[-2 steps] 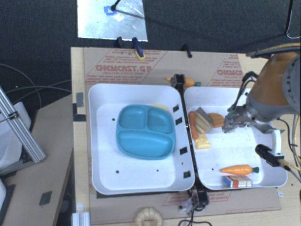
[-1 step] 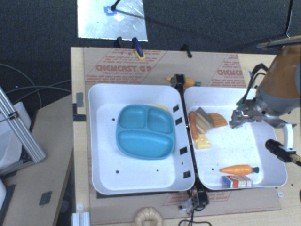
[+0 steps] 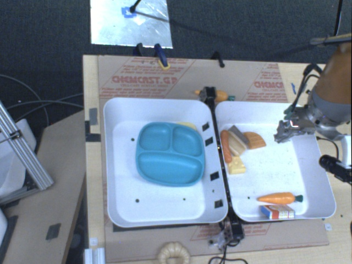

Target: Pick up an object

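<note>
Carrot [image 3: 280, 198] lying at five o'clock in right bin [image 3: 324, 202], above small box [image 3: 278, 212]. Blue divided plate [image 3: 169, 153] centred in left bin [image 3: 118, 147]. Gripper [image 3: 286, 130] at two o'clock, finger state impossible to tell.

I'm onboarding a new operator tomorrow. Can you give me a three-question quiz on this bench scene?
1. True or false: the blue tray lies in the left bin.
2. Which thing lies nearest the front edge of the right bin? A) carrot B) small box C) yellow block
3. Fill in: the gripper is over the right bin's ____ side, away from the divider.

Key: 1 true; 2 B; 3 right.
</note>
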